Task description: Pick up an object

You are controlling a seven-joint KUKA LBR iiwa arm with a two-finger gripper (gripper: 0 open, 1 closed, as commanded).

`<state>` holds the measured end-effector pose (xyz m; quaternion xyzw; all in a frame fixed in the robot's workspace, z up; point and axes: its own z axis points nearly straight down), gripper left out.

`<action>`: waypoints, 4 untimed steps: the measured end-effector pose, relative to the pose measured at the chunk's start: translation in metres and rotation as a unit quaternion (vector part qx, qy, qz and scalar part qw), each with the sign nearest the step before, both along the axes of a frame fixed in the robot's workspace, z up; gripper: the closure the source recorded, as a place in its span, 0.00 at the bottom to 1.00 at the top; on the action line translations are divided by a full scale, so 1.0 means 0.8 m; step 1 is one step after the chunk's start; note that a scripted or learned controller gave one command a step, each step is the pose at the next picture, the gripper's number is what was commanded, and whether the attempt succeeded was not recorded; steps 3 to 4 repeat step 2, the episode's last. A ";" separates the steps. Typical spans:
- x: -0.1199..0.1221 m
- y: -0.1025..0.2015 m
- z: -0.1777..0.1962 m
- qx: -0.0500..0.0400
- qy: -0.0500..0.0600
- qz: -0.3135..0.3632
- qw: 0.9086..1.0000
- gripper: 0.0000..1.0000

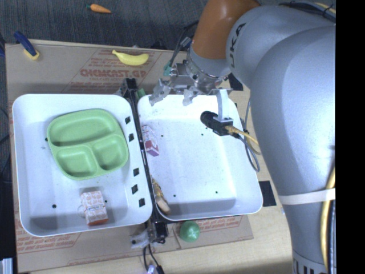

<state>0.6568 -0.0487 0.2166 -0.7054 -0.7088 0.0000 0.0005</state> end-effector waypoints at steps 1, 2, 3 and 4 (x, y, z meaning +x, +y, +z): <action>0.000 -0.025 0.121 -0.001 0.000 0.000 1.000 0.00; -0.002 -0.075 -0.021 -0.001 0.003 0.000 1.000 0.00; -0.002 -0.075 -0.021 -0.001 0.003 0.000 1.000 0.00; -0.002 -0.075 -0.021 -0.001 0.003 0.000 1.000 0.00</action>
